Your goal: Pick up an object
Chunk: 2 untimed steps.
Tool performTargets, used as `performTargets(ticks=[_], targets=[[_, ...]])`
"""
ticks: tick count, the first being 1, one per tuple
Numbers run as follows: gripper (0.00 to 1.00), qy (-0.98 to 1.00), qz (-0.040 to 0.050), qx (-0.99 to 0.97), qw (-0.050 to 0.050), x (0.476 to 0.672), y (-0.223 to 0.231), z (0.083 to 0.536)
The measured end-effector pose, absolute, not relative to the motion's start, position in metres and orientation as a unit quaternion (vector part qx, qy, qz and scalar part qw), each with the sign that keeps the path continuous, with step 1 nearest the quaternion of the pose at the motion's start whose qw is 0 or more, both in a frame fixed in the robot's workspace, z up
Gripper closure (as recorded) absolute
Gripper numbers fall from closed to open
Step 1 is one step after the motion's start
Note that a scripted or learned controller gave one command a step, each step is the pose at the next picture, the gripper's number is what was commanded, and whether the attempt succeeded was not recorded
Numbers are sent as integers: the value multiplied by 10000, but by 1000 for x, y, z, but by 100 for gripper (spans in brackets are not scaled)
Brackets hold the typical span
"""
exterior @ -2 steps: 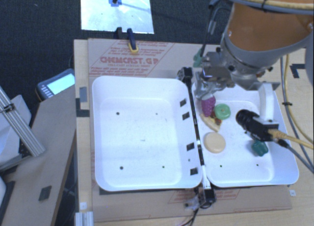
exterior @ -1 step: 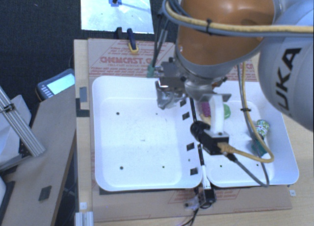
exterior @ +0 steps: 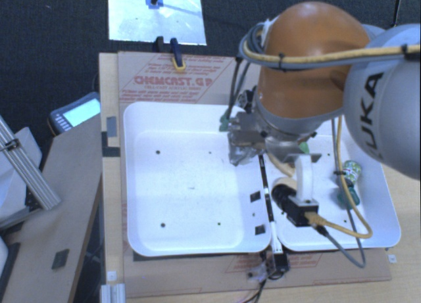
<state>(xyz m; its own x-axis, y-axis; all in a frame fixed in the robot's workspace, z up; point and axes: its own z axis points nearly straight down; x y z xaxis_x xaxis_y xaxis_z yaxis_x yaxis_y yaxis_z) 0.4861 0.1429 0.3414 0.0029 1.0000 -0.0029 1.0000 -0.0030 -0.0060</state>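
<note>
Camera view, from above and at a slant: grey arm [exterior: 309,65] with its orange band reaching in from the right, gripper [exterior: 245,149] low over the seam where the left bin [exterior: 184,183] meets the right bin [exterior: 388,226]. Nothing visibly carried at the tool; pick judged not yet made, with approach, grasp and lift all still ahead. Jaws hidden beneath the wrist housing, so wide or narrow cannot be told. Likely target, a small teal-and-green object [exterior: 346,193], lying near the far right wall of the right bin, beside a loop of yellow cable [exterior: 358,229], well apart from the gripper and on the opposite side of that bin. Exact shape of the object too small to make out. Bare white floor under the tool itself.
</note>
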Motion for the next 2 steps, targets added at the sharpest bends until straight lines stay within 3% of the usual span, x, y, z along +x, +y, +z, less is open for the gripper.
performTargets(ticks=[1,2], targets=[[100,-7097,-76,-7044,-28,487,189,461],[100,-7095,-56,-7047,-17,487,217,540]])
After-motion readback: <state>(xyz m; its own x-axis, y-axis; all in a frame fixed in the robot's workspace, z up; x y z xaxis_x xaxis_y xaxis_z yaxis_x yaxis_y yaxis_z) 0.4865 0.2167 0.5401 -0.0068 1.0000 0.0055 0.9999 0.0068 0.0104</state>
